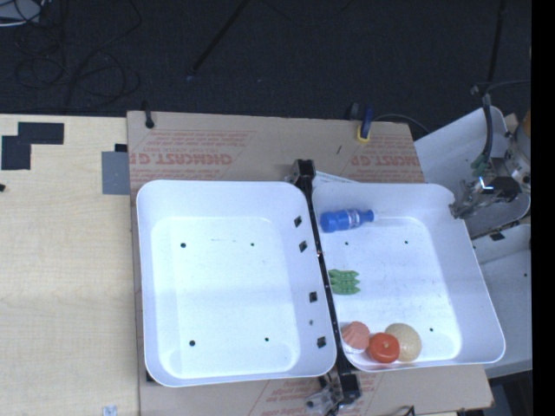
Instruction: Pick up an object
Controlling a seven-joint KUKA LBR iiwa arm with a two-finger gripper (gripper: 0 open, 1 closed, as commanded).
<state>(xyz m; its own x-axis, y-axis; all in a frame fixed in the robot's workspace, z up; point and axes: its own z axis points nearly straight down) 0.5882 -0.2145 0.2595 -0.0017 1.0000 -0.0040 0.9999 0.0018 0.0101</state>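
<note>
Glossy blue bottle [346, 220], ridged green piece [343, 282], round red ball [383, 347]

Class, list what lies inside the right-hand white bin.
The right bin holds a blue bottle, a green item, and a pink, red and tan piece clustered, partly overlapping.

Lighting is even and moderately bright over the bench. The two white bins [225, 199] read near overexposed, with faint shadows along their inner walls. The floor [260, 42] behind is dark and underexposed. Focus is slightly soft overall; fine detail is grainy.
</note>
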